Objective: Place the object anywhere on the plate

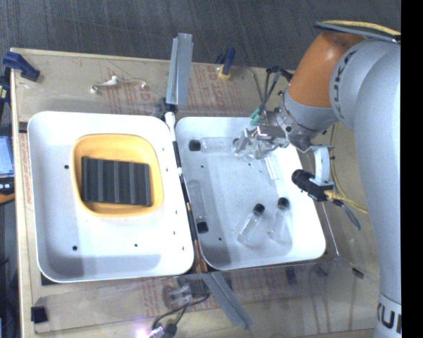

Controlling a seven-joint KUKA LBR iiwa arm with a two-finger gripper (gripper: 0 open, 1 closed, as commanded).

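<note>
Gripper (248, 145) opening could not be told: its tip was a blur of metal and glare.

Camera view. The gripper hung over the back part of the right bin (225, 253), on the grey arm (370, 132) that entered from the right, with the orange band (321, 69) above the wrist. The letters "KU" (386, 320) showed on the arm's base at the lower right; no other writing could be read.

Clear vials with black caps lay in the right bin. One vial (203, 145) lay near the back left corner, just left of the gripper. A pair of vials (264, 220) lay side by side near the front right corner, caps toward the back. Nothing could be seen held at the tip.

The yellow plate (116, 141) sat in the left bin (49, 248), bearing a dark ribbed block (116, 182) at its middle. No vial lay on it. Blue clamps (20, 65) gripped the bench's back edge.
</note>
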